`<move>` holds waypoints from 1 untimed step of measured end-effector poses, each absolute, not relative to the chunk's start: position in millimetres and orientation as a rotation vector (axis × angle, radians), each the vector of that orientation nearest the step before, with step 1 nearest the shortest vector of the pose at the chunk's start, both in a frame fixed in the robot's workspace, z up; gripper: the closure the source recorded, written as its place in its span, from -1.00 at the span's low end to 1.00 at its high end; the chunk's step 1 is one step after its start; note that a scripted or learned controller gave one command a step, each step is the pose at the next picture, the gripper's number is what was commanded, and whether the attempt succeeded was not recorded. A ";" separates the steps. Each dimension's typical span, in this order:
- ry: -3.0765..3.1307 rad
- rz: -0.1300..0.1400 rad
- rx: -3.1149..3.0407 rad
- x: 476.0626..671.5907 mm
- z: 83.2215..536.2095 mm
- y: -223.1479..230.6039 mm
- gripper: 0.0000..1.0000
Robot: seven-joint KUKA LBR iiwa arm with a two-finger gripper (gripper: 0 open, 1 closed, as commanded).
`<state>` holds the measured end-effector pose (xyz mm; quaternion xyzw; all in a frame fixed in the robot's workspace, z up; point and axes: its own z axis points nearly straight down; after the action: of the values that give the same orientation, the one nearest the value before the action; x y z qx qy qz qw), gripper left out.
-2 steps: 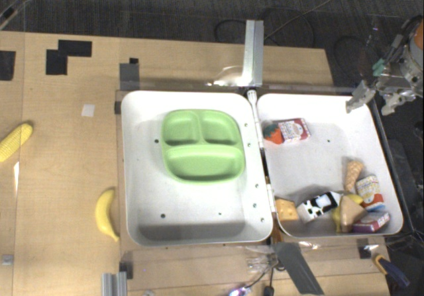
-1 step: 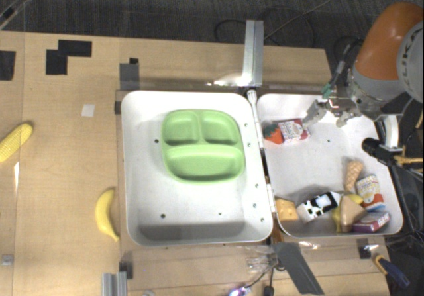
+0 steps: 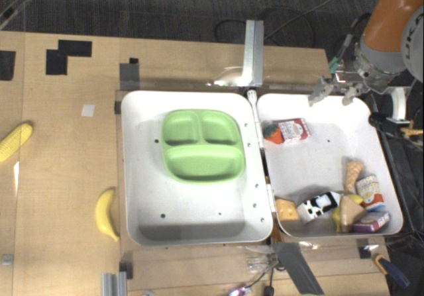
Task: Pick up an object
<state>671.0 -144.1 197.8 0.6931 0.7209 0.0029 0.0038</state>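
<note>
**Red-and-white packet: nearest candidate, gripper above the bin's far edge, nothing held**

Red-and-white packet (image 3: 292,130) lies flat in the upper left part of the right bin (image 3: 318,175), with a small green-and-red item (image 3: 271,133) touching its left end. Open floor on its other sides, so I judge it the easiest pick: room for fingers either side.

Gripper (image 3: 333,91) sits at the upper right of the frame, over the right bin's far rim. Fingers spread apart, pointing down-left, nothing between them. Orange band of the arm (image 3: 392,13) is above it at the frame's top right. Looks like a pre-grasp hover, not a grasp.

Rest of the right bin's contents are piled in the lower right corner:
- black-and-white cow toy (image 3: 318,206), next to a tan block (image 3: 286,209) at bottom left
- cone-shaped item (image 3: 352,173) leaning toward the right wall
- small jar with red label (image 3: 368,189), purple-and-red box (image 3: 371,222) beneath it

These touch each other, so a blind closure there risks pinching two things or slipping off.

Left bin (image 3: 142,155) carries a green divided plate (image 3: 201,144), centred, flat; too wide for a finger pinch, I'd guess.

Off-bin, on the bench (image 3: 59,189) at left: banana (image 3: 106,214) and corn cob (image 3: 14,142), well apart from the arm's side.

Task status: not started.
</note>
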 end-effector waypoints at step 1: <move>2.545 0.007 1.826 670.7 237.1 -165.4 -1.00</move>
<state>670.7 -165.4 237.1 0.5830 0.8125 0.0021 0.0047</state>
